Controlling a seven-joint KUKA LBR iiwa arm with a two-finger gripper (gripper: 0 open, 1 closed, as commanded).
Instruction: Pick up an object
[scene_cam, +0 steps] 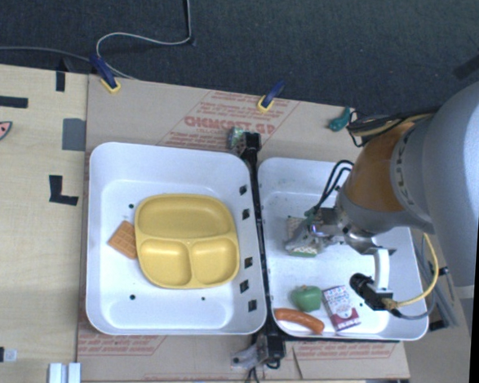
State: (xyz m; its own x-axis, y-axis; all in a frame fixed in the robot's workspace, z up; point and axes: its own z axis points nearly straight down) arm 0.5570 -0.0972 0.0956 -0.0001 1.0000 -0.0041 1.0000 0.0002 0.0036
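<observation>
You see the two-finger gripper [306, 232] lowered into the shallow white right bin [393, 332], over a crumpled grey packet [301, 247] near the bin's centre, apparently positioned for pickup; grasp state indeterminate.

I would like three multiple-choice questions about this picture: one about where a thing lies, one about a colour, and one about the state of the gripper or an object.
1. Where does the yellow divided plate lie?
A. in the left bin
B. in the right bin
C. on the cardboard

2. What colour is the round object near the right bin's front edge?
A. blue
B. green
C. white

3. Where is the gripper?
A. above the left bin
B. outside both bins
C. low in the right bin, at a small greyish object

Answers: 1 A, the plate fills the left bin's middle. 2 B, it is plainly green, beside the sausage. 3 C, the wrist ends there.
</observation>
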